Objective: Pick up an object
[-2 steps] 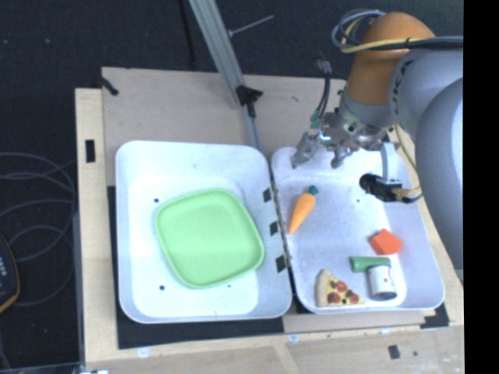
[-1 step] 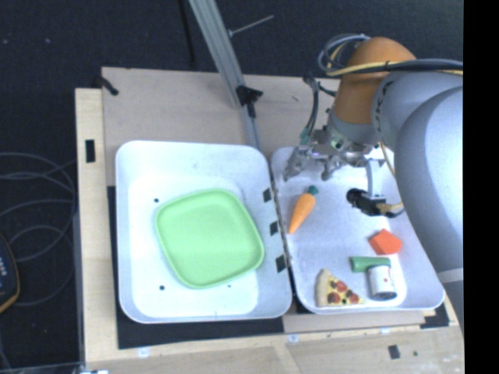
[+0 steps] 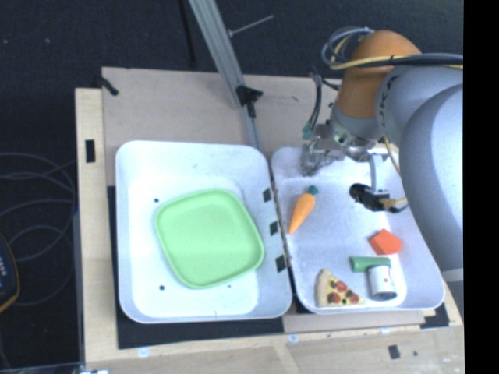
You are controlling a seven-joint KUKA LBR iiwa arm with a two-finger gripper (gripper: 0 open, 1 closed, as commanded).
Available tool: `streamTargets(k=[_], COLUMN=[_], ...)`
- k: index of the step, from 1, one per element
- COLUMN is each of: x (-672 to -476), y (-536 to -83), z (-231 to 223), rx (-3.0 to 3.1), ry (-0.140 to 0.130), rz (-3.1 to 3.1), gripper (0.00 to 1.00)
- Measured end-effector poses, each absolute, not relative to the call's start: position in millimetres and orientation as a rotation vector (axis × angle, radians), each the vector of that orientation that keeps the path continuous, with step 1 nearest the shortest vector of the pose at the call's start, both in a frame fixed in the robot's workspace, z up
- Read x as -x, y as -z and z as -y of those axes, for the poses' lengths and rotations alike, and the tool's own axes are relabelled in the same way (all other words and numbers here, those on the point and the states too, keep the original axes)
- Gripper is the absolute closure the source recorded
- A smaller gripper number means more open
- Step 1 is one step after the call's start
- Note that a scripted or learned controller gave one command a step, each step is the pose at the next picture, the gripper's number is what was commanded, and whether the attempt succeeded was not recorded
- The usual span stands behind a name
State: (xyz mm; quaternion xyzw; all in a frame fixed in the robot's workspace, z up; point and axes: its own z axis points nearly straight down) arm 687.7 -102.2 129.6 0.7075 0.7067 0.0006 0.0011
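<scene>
**Gripper low at the right bin's far edge, toy carrot closest**

Camera view: the gripper point(image 3: 318, 156) is seen at the far-left corner of the right bin point(image 3: 425, 287); whether anything is pinched cannot be told. A toy carrot point(image 3: 301, 211) lies just below it, near the bin's left wall, green tip pointing away. It is judged light, stiff and smooth plastic, likely slippery; a hold across the thick orange middle is advised. Also noted: an orange block point(image 3: 385, 242), a pizza slice point(image 3: 337, 291), a green-and-white cylinder piece point(image 3: 377, 276). A green plate point(image 3: 208, 238) sits in the left bin point(image 3: 136, 162). No readable writing or brands are made out.
</scene>
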Motion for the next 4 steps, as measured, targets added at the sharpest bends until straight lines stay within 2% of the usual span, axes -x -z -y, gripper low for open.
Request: streamTargets(k=[1,2,4], x=[-686.5,-687.3,-627.6], y=[-192.9,-237.7,-247.9], z=[105.4,106.1,11.4], rx=[-2.219,-2.219,-2.218], ry=[-0.006,-0.006,-0.002], rz=[-2.217,-2.218,-2.225], gripper=[1.00,1.00,1.00])
